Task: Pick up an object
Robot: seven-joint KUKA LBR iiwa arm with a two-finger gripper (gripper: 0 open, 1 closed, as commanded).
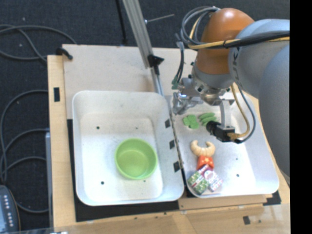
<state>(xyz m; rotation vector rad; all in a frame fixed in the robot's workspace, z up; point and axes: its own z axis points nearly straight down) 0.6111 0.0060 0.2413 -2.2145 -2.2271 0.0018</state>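
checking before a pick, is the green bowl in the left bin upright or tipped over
Upright. The green bowl sits in the left bin with its round rim facing up and its inside open to the camera.

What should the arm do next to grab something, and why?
Probably ease the gripper down and slightly right toward the green toy, since it hangs at the right bin's upper-left corner with that toy just below it, closer than the croissant or packet.

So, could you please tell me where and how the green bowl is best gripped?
Probably by the rim of the green bowl, coming straight down with one finger inside and one outside. It sits upright and open in the left bin, and its body looks too wide to span.
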